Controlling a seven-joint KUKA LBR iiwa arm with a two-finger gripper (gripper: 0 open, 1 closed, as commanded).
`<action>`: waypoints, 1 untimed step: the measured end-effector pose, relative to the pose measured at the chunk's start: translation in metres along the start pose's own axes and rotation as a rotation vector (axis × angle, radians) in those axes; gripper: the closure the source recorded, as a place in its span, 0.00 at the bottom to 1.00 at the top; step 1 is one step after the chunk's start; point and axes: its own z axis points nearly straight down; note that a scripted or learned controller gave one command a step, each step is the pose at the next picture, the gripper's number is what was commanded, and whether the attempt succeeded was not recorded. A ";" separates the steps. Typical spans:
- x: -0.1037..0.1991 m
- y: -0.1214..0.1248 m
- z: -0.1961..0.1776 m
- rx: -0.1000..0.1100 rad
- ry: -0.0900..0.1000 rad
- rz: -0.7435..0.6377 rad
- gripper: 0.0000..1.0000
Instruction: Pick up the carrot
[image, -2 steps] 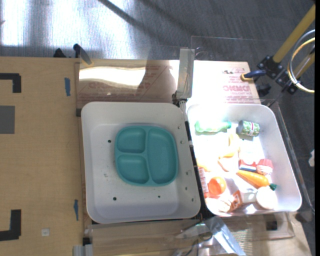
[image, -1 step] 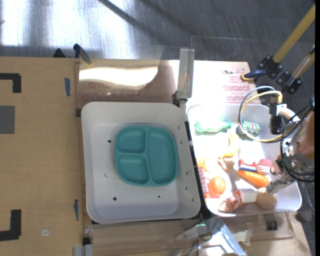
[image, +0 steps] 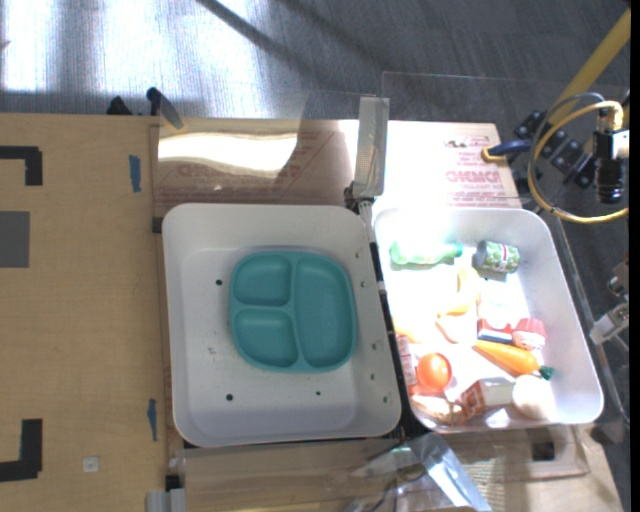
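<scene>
The carrot (image: 509, 358) is orange with a small green tip and lies on its side in the right white bin (image: 573, 300), toward the bin's near right part. It rests among other toy foods, just above a white egg-like piece (image: 531, 397) and below a red and white item (image: 526, 333).
The right bin also holds a green pea pod (image: 424, 254), a small can (image: 497, 257), an orange tomato (image: 433, 371), a yellow slice (image: 455, 325) and a small carton (image: 473, 396). The left bin (image: 190, 300) holds a teal divided plate (image: 293, 309). Yellow cables (image: 560, 140) hang at far right.
</scene>
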 end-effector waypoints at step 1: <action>0.012 0.005 -0.058 -0.003 -0.007 -0.354 1.00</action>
